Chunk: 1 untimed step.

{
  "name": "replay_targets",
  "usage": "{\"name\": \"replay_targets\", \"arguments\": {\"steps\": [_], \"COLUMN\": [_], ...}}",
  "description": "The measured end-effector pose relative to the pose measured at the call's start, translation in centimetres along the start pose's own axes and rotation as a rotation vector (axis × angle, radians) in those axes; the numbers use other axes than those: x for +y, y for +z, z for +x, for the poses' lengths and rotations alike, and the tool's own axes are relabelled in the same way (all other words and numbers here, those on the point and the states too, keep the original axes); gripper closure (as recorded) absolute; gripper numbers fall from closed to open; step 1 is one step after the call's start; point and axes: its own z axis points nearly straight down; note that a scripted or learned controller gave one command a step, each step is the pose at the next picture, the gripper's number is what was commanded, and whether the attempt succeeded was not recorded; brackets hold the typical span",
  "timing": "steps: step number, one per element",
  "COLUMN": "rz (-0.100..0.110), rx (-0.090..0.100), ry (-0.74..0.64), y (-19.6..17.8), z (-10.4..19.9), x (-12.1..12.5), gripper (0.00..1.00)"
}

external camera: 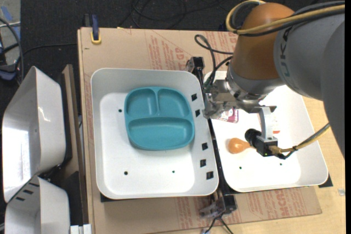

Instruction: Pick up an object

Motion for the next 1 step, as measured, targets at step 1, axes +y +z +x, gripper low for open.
{"name": "replay_targets", "arguments": {"steps": [1], "rz": [-0.001], "rx": [0.0], "ry": [0.0], "y": [-1.16], "z": [5.07], "x": [-0.97], "gripper": [1.0]}}
